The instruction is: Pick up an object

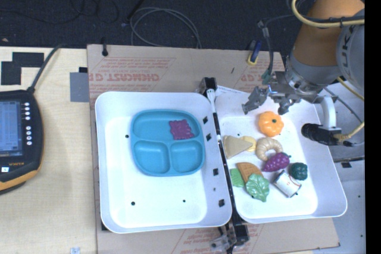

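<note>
Claw point(269, 102) spread wide (nothing held) | hangs above right bin point(333, 199) | near orange pumpkin point(271, 124)

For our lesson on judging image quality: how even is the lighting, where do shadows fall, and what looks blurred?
In the camera view, lighting is bright and even on both white bins; the floor behind is dark, cables barely readable. The blue divided plate casts hardly any shadow. Soft shadows sit under the orange pumpkin and purple grapes. The gripper looks slightly soft.
</note>
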